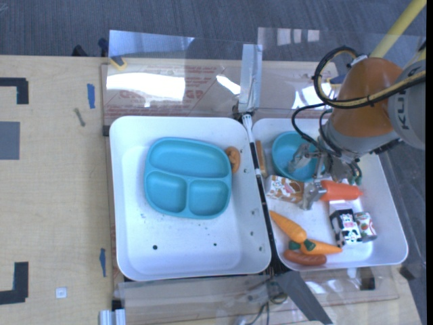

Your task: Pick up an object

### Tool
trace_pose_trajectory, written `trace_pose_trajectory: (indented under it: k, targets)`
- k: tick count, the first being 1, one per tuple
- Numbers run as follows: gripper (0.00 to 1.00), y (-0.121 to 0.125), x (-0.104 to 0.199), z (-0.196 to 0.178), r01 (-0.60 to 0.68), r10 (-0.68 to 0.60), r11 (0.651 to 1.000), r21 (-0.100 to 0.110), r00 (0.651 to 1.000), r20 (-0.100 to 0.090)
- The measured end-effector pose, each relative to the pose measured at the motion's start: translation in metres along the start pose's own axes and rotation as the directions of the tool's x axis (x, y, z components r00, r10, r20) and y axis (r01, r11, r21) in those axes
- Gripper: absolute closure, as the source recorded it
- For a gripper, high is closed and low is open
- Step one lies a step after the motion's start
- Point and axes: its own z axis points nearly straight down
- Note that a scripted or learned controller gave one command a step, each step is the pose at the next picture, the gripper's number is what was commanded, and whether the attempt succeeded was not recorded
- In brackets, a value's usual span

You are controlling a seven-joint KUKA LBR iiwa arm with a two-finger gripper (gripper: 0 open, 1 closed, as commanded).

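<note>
My gripper (309, 181) hangs low over the right bin (392, 202), below the orange wrist band. It sits between the blue bowl (287, 153) and an orange-red carrot toy (340, 191), just right of a printed snack packet (284, 189). Nothing can be seen held in it. Nearer the front lie a yellow-orange carrot (292, 227), a second carrot (321, 248) and a red piece (303, 258). A small black-and-white carton (345, 227) and a small can (366, 226) stand at the right.
The left bin (128, 235) holds a blue divided plate (188, 178) and a small orange object (233, 158) by the divider. Black cables loop above the wrist. A clear panel stands behind both bins.
</note>
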Motion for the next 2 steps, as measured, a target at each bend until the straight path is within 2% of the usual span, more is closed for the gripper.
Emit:
trace_pose_trajectory:
  k: [1, 2]
  targets:
    - [0.0, -0.006, 0.05, -0.001, 0.032, -0.032, 0.999, 0.003, 0.999, 0.044]
    - [0.0, -0.002, 0.097, -0.003, -0.138, 0.138, 0.99, -0.002, 0.988, 0.068]
